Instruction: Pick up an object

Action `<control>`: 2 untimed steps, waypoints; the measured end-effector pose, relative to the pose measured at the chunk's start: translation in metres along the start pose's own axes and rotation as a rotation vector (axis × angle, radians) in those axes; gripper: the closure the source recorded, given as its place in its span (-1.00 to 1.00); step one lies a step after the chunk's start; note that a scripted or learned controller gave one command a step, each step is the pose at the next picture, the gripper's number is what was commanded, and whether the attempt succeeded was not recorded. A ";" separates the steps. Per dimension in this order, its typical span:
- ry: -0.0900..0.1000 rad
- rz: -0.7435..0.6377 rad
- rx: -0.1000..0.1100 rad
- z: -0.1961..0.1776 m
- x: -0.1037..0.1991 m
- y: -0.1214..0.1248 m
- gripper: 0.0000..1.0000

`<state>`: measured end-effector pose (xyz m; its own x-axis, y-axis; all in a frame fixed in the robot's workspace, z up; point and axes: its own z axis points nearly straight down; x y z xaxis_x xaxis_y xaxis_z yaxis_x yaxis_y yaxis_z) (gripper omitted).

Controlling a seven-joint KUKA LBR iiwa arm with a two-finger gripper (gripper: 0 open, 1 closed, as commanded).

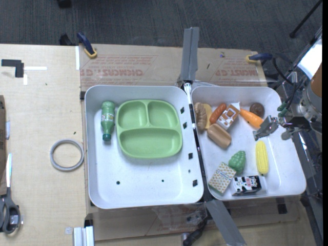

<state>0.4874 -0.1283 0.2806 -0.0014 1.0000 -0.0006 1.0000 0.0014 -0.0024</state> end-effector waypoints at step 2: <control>-0.001 -0.128 -0.002 0.140 -0.051 0.138 -1.00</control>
<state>0.6248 -0.1795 0.1399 -0.1290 0.9916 -0.0012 0.9916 0.1290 -0.0001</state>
